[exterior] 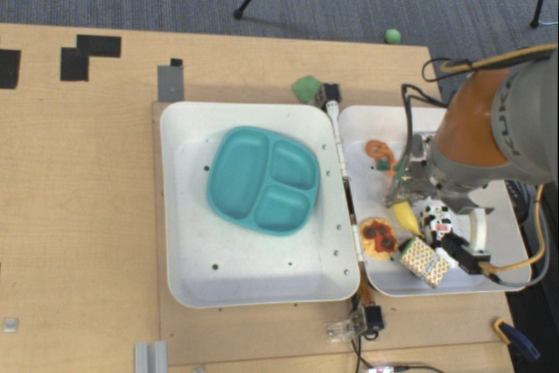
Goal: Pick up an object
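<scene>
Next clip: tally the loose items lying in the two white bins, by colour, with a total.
Teal: 1, the teal three-compartment plastic plate, left bin.
Orange: 1, the small orange curled piece, right bin.
Yellow: 1, the yellow banana-shaped toy.
Red and yellow: 1, the flat pizza-slice toy.
Patterned: 1, the checked small box.
Total: 5

Arm [507,122] ran off right edge of frame. Wrist covered the gripper [403,188]; finger state not readable. Right bin [376,271]: far-right part hidden under arm. Yellow item [405,215] partly covered by wrist, shape unclear. Small orange item [379,150] too small to identify.
</scene>
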{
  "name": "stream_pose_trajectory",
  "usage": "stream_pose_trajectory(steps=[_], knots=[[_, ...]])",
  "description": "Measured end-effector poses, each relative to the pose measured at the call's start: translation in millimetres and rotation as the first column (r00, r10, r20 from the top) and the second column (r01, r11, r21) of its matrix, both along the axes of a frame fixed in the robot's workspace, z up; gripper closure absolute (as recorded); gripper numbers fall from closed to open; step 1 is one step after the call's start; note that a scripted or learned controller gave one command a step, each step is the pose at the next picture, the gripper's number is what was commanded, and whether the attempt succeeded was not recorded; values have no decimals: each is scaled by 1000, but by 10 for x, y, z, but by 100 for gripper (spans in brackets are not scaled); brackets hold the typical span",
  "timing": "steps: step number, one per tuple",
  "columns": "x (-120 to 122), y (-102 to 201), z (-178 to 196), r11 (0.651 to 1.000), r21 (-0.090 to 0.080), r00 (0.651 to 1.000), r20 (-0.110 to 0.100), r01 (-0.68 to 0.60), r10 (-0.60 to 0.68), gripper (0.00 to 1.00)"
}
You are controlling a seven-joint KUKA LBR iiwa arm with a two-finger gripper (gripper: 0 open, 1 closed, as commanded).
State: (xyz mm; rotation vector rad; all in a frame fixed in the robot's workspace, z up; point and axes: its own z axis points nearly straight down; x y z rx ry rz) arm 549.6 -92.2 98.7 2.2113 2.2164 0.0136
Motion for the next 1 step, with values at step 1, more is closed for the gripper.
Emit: stream_pose_trajectory(steps=[1], knots=[[-344, 298, 1190, 1000, 1, 1000, -8, -3, 3, 100]])
